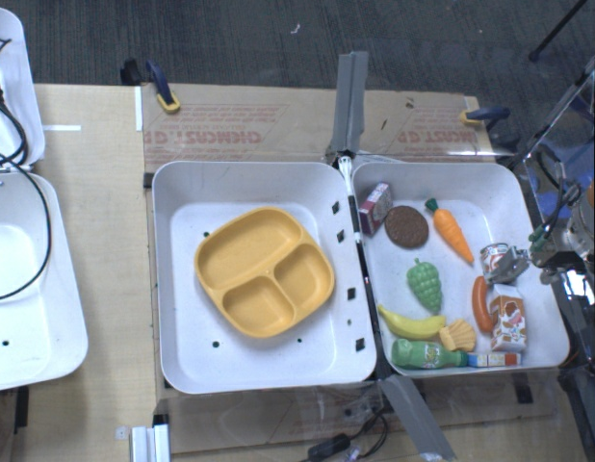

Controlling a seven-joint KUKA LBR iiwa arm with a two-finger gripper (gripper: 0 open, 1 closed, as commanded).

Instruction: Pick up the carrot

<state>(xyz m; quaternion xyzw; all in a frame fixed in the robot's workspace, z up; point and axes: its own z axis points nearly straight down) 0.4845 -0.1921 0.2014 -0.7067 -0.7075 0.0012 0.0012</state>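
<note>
Tool (553, 248) at right bin's (375, 176) right edge | state unclear | carrot (451, 230) lies well left, untouched

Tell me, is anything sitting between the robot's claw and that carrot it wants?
Nothing visible blocks it. The end effector sits at the right bin's right edge, and the orange toy carrot with its green top lies up-left of it on bare bin floor. The small silver can sits just below that line.

Bright, even overhead light, soft shadows, and perhaps slight blur at the right edge.
</note>
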